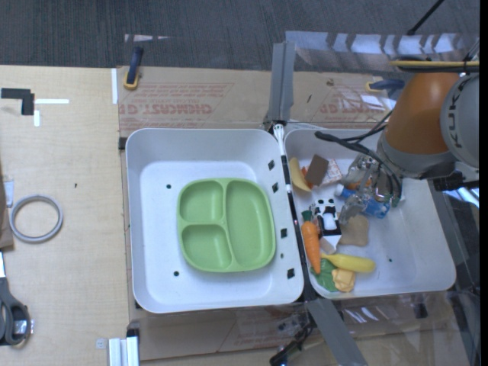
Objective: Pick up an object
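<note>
**Objects heaped in the right bin, gripper low among them**

Objects for picking are gathered in the right bin [427,269], along its left side. The left bin [152,227] is taken up by a green plate [227,224] with three compartments; it is wide, stiff and shallow, and is judged awkward for a two-finger grasp except at the rim.

The arm [427,120] is seen reaching in from the right, with the gripper [366,193] low over the middle of the heap. Whether its fingers are open or closed cannot be told, as they are lost in wiring and clutter.

Among the smaller things, a banana [352,262] and a carrot [311,246] are set near the front. Both look like light, hard plastic toys, smooth and apt to slip; each is best taken across its middle, where it is narrow enough. A tan block [354,233] lies just below the gripper and offers flat, probably steadier sides. A brown piece [316,168] leans at the back. The small black-and-white item [328,212] cannot be identified.
</note>
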Tool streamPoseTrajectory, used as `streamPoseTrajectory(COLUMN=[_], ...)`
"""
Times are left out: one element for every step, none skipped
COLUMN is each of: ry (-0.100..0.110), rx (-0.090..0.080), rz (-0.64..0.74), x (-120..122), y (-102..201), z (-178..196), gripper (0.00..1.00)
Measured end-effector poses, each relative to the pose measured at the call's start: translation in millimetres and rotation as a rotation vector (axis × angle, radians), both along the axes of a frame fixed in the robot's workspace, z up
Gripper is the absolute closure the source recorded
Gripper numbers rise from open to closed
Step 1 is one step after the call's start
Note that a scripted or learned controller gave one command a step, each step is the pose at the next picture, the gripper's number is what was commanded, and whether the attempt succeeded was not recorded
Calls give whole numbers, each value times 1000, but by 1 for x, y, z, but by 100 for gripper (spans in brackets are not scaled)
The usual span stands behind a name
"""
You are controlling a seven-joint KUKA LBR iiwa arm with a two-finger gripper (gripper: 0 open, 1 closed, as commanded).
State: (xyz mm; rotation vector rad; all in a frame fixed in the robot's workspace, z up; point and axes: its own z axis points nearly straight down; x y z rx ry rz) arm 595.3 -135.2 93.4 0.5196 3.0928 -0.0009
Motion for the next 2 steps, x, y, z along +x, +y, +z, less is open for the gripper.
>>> streamPoseTrajectory(ry=[2,2], rx=[0,2], rz=[-26,-144], x=[-29,-43], y=[-71,-9], z=[0,0], gripper=[0,0])
